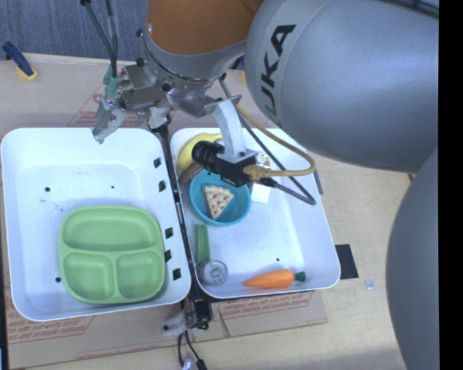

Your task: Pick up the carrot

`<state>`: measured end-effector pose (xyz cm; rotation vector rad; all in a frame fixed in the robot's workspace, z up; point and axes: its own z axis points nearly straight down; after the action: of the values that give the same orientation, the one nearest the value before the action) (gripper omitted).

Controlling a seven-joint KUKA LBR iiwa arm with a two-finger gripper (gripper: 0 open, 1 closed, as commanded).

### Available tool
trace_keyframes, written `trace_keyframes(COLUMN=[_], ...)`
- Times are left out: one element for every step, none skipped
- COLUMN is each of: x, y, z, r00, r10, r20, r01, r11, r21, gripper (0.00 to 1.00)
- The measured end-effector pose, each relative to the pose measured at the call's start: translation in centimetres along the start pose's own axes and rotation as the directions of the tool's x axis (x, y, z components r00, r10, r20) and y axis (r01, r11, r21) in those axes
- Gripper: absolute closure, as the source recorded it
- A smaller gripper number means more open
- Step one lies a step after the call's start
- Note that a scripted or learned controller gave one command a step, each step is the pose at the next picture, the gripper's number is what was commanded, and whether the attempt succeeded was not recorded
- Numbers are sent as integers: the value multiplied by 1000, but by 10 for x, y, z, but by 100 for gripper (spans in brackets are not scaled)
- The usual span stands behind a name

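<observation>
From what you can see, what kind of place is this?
Probably a robotics lab bench for pick-and-place trials: a KUKA arm reaches over two white bins holding toy food, such as a carrot and a green divided plate.

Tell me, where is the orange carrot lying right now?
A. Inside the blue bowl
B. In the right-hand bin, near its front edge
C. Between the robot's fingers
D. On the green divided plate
B: the carrot lies on the floor of the right bin, near its front edge, beside a small can, far from the gripper.
</observation>
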<state>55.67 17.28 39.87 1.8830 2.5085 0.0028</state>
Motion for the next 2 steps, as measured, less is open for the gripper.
trace_keyframes(x=[-22,-9], y=[57,44], z=[28,-1], r00=[986,874], r10=[167,486], r20=[4,6], r01=[-167,-486], r11=[986,874], r21=[11,8], gripper=[0,0])
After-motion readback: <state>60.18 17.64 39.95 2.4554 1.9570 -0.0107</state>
